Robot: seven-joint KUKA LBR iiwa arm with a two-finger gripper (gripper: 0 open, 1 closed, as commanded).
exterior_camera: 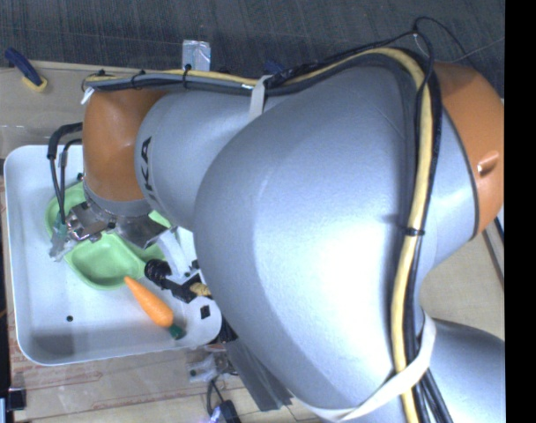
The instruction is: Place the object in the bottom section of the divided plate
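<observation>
A light green divided plate (99, 259) lies in the left white bin (26, 329), with most of it hidden under the arm. My gripper (67, 234) hangs over the plate's left part, close to its surface. An orange toy carrot (150, 300) with a green tip lies on the bin floor just right of the plate's near edge, its top end touching or overlapping the rim. The carrot is apart from the gripper, to its lower right. Nothing is visibly held.
The grey arm with its orange band (114, 148) covers the middle and right of the view, hiding the second bin. A blue clamp (26, 69) sits on the bench's far left corner. Bare bin floor shows at the front left.
</observation>
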